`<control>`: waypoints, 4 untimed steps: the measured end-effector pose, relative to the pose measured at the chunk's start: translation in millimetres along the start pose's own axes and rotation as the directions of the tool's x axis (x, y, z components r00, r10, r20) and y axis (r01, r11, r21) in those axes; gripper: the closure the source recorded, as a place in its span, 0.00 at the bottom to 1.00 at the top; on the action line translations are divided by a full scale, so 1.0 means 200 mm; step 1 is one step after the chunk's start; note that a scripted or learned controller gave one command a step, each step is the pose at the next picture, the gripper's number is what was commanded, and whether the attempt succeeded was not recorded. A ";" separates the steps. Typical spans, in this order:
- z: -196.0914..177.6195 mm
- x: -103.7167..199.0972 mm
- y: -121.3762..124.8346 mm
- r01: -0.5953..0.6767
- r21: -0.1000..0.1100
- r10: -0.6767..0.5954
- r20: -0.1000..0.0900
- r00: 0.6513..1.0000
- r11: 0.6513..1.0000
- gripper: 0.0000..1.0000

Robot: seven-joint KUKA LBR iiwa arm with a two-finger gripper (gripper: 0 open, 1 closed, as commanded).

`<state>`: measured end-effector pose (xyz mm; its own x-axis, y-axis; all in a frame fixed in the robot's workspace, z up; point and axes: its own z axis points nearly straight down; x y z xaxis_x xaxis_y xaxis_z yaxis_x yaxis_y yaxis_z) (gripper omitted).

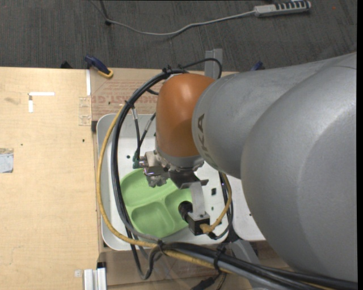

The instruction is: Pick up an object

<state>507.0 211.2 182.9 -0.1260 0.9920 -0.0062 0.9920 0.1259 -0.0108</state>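
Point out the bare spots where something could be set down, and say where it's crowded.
Free: the wooden benchtop left of the bin, bare but for tape marks; a strip of white bin floor between the bin's left wall and the arm. Crowded: the bin's middle, where the green tray, the wrist and looping cables sit together.

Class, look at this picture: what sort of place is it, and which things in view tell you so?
Probably a robotics lab or test bench: a grey arm reaches over a white bin holding a green tray, with cables trailing and a power strip on the floor.
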 end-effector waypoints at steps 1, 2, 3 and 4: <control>-0.36 0.04 0.04 0.285 -0.004 -0.285 0.001 0.959 0.959 1.00; 0.34 -0.03 -0.08 -0.161 -0.025 0.160 -0.015 0.987 0.987 1.00; -0.04 0.07 0.09 -0.633 -0.004 0.633 -0.007 0.774 0.774 1.00; -0.14 0.09 -0.11 -0.467 -0.004 0.467 -0.005 0.884 0.884 1.00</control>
<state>483.4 227.3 210.8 0.3515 0.9362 -0.0058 0.9362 -0.3515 -0.0022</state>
